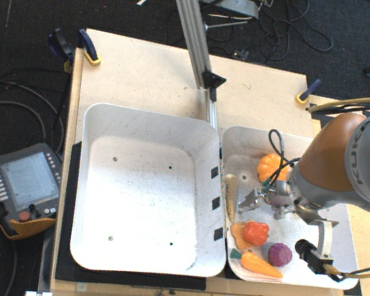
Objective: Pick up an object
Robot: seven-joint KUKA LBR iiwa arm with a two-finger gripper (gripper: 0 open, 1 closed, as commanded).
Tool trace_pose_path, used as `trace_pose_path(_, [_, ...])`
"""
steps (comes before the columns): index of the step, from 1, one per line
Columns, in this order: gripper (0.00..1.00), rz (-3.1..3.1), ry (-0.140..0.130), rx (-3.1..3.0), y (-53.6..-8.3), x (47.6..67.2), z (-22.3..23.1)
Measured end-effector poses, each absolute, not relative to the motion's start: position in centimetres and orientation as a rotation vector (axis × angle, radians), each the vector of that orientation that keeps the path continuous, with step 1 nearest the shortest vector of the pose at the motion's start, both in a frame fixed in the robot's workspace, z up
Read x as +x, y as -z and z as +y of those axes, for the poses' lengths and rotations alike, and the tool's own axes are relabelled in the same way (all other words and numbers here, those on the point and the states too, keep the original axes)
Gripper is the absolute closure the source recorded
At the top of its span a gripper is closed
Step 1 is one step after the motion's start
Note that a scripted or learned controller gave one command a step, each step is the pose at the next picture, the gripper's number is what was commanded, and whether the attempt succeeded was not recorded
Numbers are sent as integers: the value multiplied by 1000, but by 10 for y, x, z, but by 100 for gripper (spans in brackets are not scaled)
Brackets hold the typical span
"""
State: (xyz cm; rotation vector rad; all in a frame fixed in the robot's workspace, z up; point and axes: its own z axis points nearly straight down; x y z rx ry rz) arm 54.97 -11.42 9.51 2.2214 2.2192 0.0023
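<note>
My gripper (255, 199) hangs low over the middle of the right bin (237, 140). Close below it lies a red pepper (256, 231). To its upper right, partly behind the wrist, sits an orange pumpkin-like toy (270, 167). A purple round thing (279, 254) and an orange carrot (261, 265) lie near the bin's front wall. A pale stick-like piece (230, 195) rests along the bin's left wall, just left of the gripper. A small orange piece (237, 234) lies next to the pepper. Nothing shows held in the gripper.
The left bin (105, 120) stands beside the right one, their walls touching. A slanted metal rail (194, 29) runs from the back down to the bins' shared wall. Clamps (89, 50) grip the bench's back corners. A teach pendant (22, 183) lies on the floor at left.
</note>
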Motion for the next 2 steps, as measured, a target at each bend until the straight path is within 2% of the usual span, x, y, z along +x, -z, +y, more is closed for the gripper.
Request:
trace_pose_path(1, [100, 2219, -4, 2221, -106, 550, -114])
trace_pose_path(2, [100, 2221, -3, 2217, -149, 548, -113])
